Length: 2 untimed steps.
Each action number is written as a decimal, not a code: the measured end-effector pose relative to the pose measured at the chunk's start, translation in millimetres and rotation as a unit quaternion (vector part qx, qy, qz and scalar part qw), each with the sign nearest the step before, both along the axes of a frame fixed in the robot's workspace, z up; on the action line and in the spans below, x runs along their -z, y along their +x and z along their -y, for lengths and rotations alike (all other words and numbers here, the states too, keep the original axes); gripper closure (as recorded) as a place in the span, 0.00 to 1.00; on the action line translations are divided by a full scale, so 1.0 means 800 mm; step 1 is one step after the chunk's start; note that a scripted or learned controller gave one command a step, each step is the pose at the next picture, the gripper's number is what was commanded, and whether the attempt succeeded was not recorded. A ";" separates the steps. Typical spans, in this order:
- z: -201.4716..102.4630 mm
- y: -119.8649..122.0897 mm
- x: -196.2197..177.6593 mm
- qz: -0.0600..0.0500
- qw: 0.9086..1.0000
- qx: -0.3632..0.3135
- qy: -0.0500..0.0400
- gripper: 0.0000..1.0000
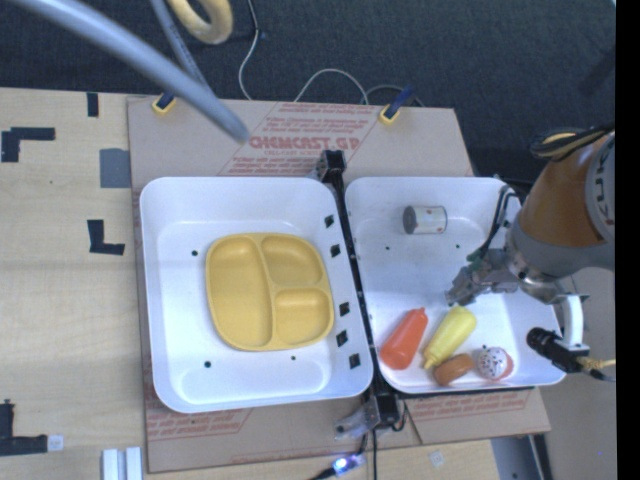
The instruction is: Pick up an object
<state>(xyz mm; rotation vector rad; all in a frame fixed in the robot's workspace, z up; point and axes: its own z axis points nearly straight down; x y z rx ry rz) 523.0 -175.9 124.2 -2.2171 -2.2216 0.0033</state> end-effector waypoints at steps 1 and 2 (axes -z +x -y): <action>-0.004 0.009 -0.076 0.004 1.000 0.000 -0.001 1.00; -0.005 0.010 -0.107 0.003 1.000 0.000 -0.001 1.00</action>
